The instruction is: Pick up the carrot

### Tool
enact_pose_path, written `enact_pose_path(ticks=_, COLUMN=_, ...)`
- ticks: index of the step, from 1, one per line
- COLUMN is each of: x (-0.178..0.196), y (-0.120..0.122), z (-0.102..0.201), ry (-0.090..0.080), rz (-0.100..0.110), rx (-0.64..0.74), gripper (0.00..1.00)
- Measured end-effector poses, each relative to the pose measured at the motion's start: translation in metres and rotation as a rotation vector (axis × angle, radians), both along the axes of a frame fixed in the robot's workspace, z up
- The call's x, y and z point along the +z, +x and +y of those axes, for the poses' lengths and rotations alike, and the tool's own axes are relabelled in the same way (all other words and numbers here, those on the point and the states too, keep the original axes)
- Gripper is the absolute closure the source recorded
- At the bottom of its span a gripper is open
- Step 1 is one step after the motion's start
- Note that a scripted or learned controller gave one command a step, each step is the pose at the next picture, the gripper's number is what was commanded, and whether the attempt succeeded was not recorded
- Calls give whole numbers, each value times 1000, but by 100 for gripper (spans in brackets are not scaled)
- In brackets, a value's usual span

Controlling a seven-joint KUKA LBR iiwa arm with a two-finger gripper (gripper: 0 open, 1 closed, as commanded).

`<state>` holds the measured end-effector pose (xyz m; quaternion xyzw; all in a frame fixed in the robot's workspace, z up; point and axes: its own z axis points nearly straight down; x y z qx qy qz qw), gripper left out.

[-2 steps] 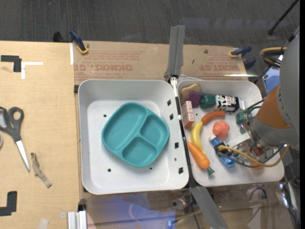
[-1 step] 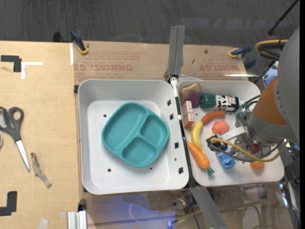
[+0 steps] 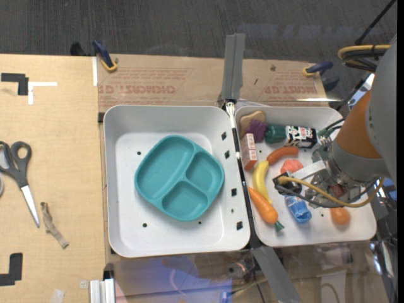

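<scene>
The carrot (image 3: 264,207), orange with a green tip at its near end, lies slantwise in the right bin (image 3: 363,231) close to the bin's front left corner. Its upper end touches the lower end of a yellow banana (image 3: 260,177). My gripper (image 3: 310,191) hangs low over the middle of the right bin, to the right of the carrot and apart from it, just above a blue object (image 3: 298,209). The wrist and cabling hide the space around the gripper's tip.
The right bin also holds a red sausage (image 3: 282,153), a pink piece (image 3: 291,166), a green item (image 3: 274,133), purple grapes (image 3: 257,129), a bread slice (image 3: 252,117), a small box (image 3: 248,149) and an orange ball (image 3: 340,216). A teal divided plate (image 3: 180,177) lies in the left bin (image 3: 120,188). Scissors (image 3: 19,169) lie far left.
</scene>
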<state>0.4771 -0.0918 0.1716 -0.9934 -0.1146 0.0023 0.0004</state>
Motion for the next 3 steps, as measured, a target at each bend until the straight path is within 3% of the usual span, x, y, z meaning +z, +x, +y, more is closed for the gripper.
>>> enact_pose_path(ticks=1, x=64, y=1, z=14, ry=-1, rz=0, rx=-24, gripper=100)
enact_pose_path(ticks=2, x=91, y=0, z=-34, ry=-1, rz=1, rx=-28, gripper=100)
enact_pose_path(ticks=3, x=36, y=-1, z=-40, ry=1, rz=3, rx=-30, gripper=100)
